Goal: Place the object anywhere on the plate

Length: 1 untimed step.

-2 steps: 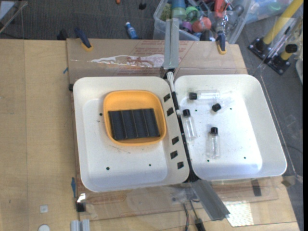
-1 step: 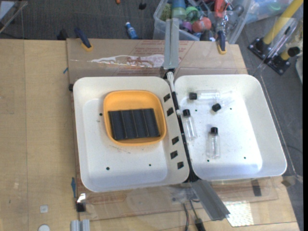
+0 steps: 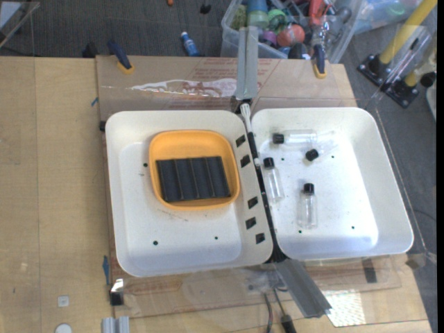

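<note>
An orange plate (image 3: 161, 150) lies in the left bin (image 3: 132, 248), and a dark ribbed rectangular block (image 3: 193, 179) rests on its middle. Several small clear vials with black caps lie in the right bin (image 3: 388, 207): one near the divider (image 3: 273, 182), one at the centre (image 3: 306, 205), one at the back (image 3: 295, 139) and one beside it (image 3: 320, 148).
A row of black clips (image 3: 251, 189) runs along the divider between the bins. Behind the bench stands a clear crate of colourful toys (image 3: 295, 12). A cardboard sheet (image 3: 187, 82) lies under the bins' far edge.
</note>
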Tool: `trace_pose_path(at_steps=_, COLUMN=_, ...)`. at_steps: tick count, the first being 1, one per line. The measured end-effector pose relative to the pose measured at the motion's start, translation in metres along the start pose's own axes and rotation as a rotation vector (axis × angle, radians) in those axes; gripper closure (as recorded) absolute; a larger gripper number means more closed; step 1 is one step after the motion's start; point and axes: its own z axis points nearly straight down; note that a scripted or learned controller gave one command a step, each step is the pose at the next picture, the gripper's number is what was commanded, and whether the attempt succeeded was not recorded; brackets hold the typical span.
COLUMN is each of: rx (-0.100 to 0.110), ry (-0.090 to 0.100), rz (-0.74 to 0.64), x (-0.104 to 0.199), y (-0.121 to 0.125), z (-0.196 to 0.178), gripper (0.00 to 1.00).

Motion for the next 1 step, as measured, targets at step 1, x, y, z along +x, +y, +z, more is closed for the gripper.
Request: trace_pose_path(at_steps=1, rx=-0.002, ry=-0.001, rz=-0.357, x=-0.0001, y=0.0001, z=0.0005, gripper=1.00)
